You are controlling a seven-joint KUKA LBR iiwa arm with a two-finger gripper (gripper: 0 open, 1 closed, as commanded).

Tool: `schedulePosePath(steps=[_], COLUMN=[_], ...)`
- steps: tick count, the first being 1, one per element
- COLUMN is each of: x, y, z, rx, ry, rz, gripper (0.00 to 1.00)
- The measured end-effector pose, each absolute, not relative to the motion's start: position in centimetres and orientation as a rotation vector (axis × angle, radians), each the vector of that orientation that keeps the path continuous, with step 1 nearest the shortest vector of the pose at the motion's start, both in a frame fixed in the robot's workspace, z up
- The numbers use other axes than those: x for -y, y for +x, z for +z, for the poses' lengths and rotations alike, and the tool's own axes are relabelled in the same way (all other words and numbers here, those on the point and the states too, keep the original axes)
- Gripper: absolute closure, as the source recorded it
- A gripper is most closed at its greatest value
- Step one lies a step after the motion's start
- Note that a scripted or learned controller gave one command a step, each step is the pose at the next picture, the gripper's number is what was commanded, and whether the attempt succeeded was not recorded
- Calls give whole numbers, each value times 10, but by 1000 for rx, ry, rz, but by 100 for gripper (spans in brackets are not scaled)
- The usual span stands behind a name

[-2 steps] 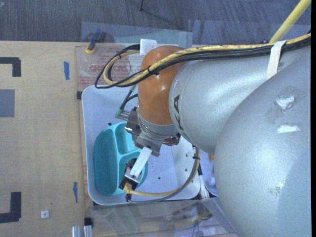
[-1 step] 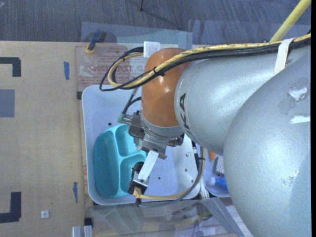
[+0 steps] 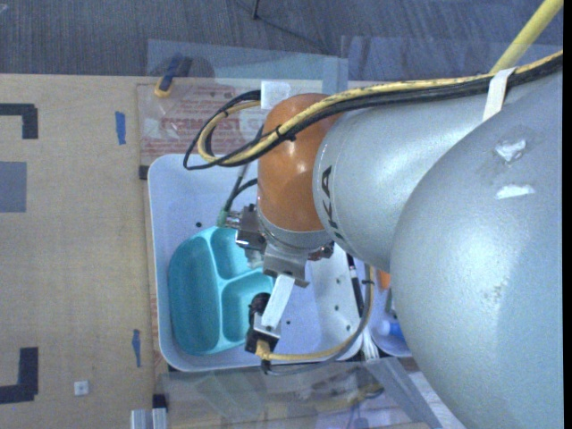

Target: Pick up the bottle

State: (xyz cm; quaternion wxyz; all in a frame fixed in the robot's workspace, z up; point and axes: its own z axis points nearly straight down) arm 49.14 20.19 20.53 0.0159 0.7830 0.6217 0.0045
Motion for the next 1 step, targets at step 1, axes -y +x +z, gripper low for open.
schedulePosePath(steps=[1], x=[-207], y=[490], z=[225], rx=[-2461], ry=[1909], rz=[12], gripper=[100])
